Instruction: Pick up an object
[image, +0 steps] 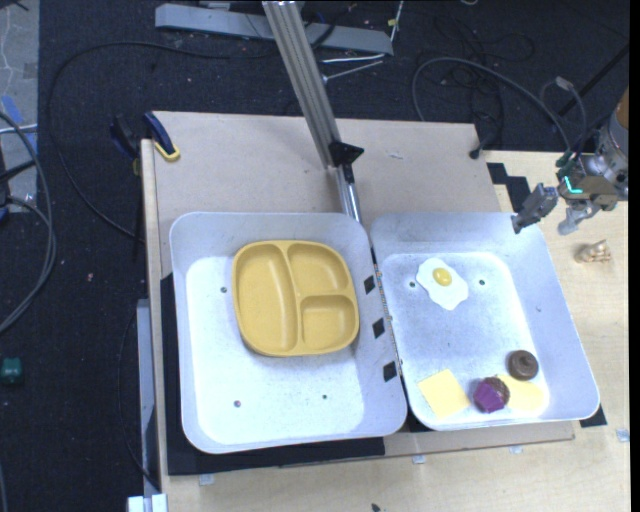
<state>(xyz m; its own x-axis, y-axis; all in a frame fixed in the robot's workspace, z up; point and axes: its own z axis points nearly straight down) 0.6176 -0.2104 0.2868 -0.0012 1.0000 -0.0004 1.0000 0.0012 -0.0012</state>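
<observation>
Fingers (552, 207): dark, spread apart, nothing between them, hanging over the right bin's (560, 300) upper right rim.

Right bin: shallow, white, speckled matte floor. Egg (442, 283), flat glossy fried-egg toy with round yellow yolk, lies near the bin's upper middle, well apart from the fingers. Along the bin's lower edge: cheese (442, 393), a flat pale-yellow square; grape (489, 394), a purple rounded lump just beside it; donut (522, 365), small brown ring, near the lower right corner.

Left bin (200, 400): tray (296, 297), smooth mustard-yellow plastic, rounded square, three compartments.

Counter (250, 160): tan board.
</observation>
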